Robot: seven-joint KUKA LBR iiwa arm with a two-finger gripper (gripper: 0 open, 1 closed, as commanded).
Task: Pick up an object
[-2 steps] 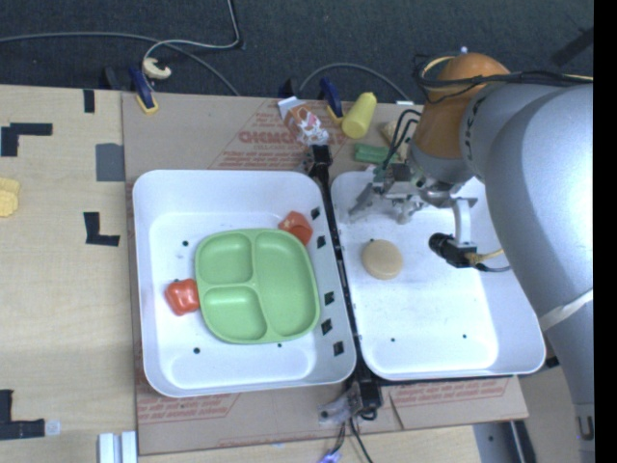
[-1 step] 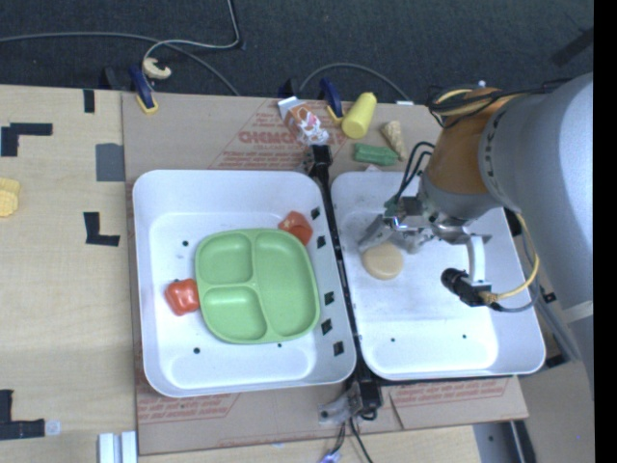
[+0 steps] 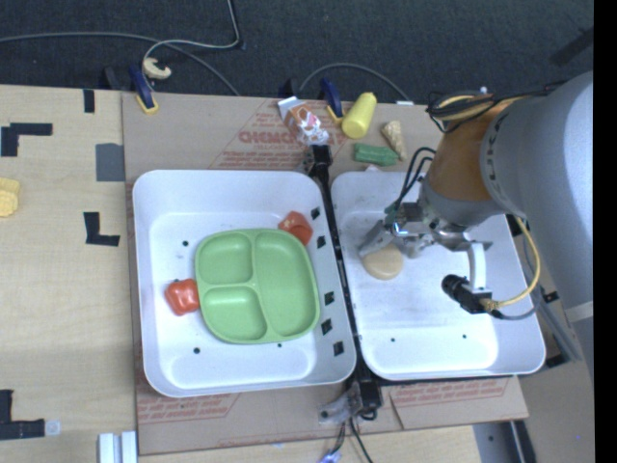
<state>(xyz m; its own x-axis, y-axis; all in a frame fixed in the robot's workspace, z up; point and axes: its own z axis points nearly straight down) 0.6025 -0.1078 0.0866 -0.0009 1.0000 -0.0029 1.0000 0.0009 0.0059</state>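
The claw (image 3: 390, 242) is low in the right bin (image 3: 424, 345), at centre right of the frame, just above a tan lump (image 3: 384, 264); whether it grips the lump cannot be told. The left bin (image 3: 159, 210) holds a green tray (image 3: 258, 285) with a red piece (image 3: 297, 227) at its upper right and another (image 3: 181, 297) at its left

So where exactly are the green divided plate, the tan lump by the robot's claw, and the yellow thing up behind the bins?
green divided plate (image 3: 258, 285): camera view, on its central ridge.
tan lump (image 3: 384, 264): camera view, middle of its top.
yellow thing (image 3: 360, 114): camera view, mid-body.
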